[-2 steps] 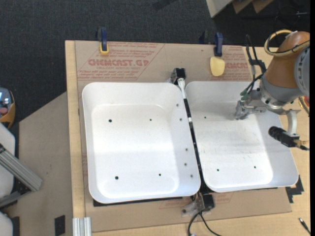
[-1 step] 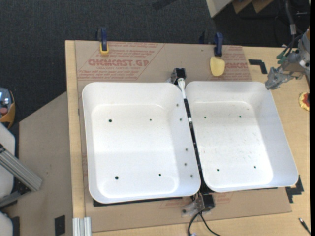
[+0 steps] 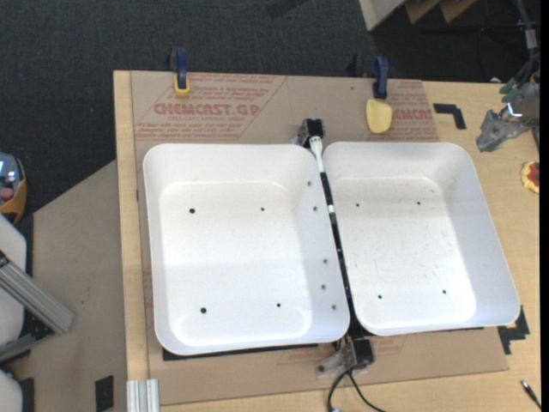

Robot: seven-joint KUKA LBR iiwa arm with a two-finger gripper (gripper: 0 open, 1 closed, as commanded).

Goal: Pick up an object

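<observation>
My gripper (image 3: 498,130) sits at the far right of the camera view, above the bench and outside the back right corner of the right bin (image 3: 480,230). It looks small, grey and metallic there. A pale yellow object (image 3: 378,115) lies on the cardboard sheet just behind the right bin, under a blue clamp (image 3: 379,75). A red and yellow item (image 3: 531,175) pokes in at the right edge, beside the right bin. The left bin (image 3: 154,230) shows its white floor with a few dark dots.
Both bins rest on a brown cardboard sheet (image 3: 223,106) held by two blue clamps at the back. A black bracket (image 3: 312,131) and strip run between the bins. A cable and connector (image 3: 352,359) lie at the front.
</observation>
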